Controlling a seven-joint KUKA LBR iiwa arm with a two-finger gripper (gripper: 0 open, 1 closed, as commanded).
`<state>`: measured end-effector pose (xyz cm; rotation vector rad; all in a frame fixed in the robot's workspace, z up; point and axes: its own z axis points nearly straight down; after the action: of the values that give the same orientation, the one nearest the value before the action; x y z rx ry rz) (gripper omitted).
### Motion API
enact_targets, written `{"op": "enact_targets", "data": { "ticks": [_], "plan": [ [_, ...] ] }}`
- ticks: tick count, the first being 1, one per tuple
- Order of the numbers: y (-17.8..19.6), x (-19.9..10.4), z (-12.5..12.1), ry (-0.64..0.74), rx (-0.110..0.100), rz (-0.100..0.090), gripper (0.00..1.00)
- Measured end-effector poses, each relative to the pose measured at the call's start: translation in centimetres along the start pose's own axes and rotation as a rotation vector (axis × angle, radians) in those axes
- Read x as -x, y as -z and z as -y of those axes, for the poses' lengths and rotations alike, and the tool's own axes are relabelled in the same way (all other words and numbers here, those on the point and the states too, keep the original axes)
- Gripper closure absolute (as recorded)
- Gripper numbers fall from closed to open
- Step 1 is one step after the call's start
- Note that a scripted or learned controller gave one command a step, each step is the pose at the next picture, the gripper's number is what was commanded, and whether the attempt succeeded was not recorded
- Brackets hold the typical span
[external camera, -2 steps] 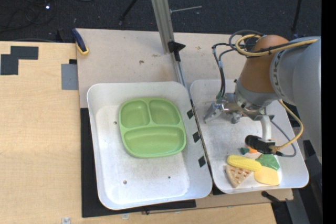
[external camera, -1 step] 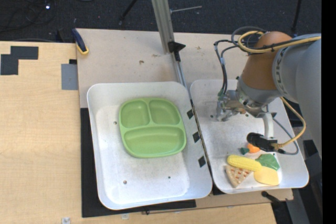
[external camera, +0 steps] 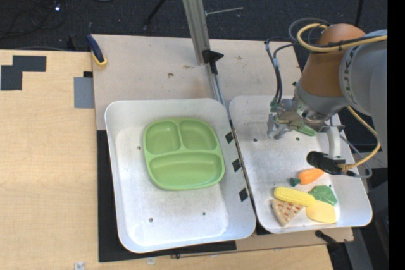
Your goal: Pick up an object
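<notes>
My gripper [external camera: 278, 128] hangs over the far part of the right bin [external camera: 256, 155], above bare white floor. Several toy foods lie in the near right corner of that bin, well apart from the gripper. They include an orange carrot [external camera: 310, 176], a yellow corn cob [external camera: 293, 195], a tan wedge [external camera: 285, 213], a green leafy piece [external camera: 324, 193] and a yellow lump [external camera: 322, 212]. I see nothing under the gripper.
The left bin [external camera: 126, 199] holds a green divided plate [external camera: 183, 153]. An upright metal post [external camera: 195, 16] stands behind the bins. The arm's orange band [external camera: 326, 66] and cables [external camera: 335, 164] hang over the right bin's far right side.
</notes>
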<state>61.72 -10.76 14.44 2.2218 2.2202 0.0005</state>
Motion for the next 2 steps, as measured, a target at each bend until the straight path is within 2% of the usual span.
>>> {"op": "enact_targets", "data": {
  "ticks": [2],
  "plan": [
    [12.5, 0.9, 0.6, 0.001, 0.005, 0.001, 1.0]
  ]
}}
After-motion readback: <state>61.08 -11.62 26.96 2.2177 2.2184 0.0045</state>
